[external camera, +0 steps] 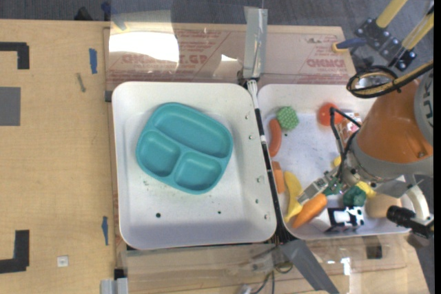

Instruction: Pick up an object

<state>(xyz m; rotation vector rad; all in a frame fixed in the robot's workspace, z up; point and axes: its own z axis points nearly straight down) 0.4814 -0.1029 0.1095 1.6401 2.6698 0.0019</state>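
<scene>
fixed camera above bench, looking down aslant, both bins [131, 169]

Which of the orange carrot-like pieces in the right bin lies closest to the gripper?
The carrot at the bin's front, just left of the gripper; the other two lie along the divider wall.

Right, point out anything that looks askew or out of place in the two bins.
The teal divided plate sits rotated in the left bin, its edges at a slant to the bin's walls. In the right bin the toy foods crowd the near corner, a carrot lying by the gripper. Nothing looks spilled or damaged.
</scene>
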